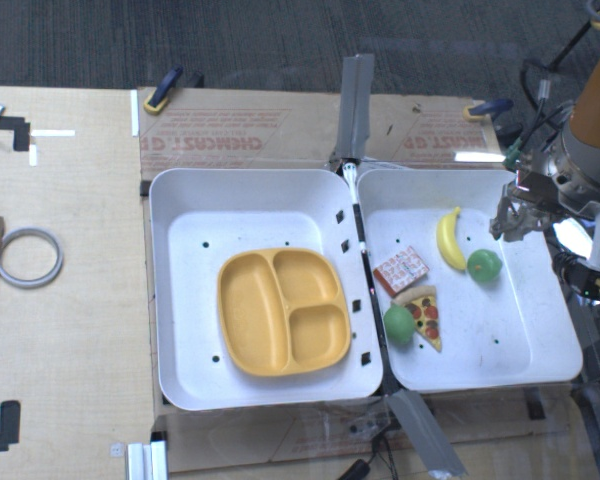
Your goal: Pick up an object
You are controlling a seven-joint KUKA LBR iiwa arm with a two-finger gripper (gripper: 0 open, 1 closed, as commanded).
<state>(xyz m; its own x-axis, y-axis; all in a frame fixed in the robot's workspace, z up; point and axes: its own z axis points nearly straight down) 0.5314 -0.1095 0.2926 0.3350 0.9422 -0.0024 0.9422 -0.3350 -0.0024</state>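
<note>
The end effector (512, 220) hangs above the far right part of the right bin (540, 363), at the end of a grey arm that reaches in from the right side of the camera view. It is dark and seen partly from the side, so whether it stands wide or narrow cannot be told, and nothing visible sits in it.

Nearest to it, just below and slightly to its left, lies a small green ball (484, 265). Touching that ball, or nearly so, on its left is a yellow banana (450, 239), lying roughly upright in the view. Further left sits a small red and white box (401, 270). Below that lie a toy pizza slice (426, 315) and a second green ball (399, 325), just beside each other near the divide between the bins.

Further still, in the left bin (180, 298), rests a yellow divided plate (283, 310) with three compartments. Beyond the bins, on the wooden worktop (70, 368), lies a roll of tape (26, 257).

Judged from this, the task is at the approach step: no object has been lifted yet. The nearby green ball or the banana looks the likeliest target. The next move would call for centring over one of them and descending without nudging its neighbour.
</note>
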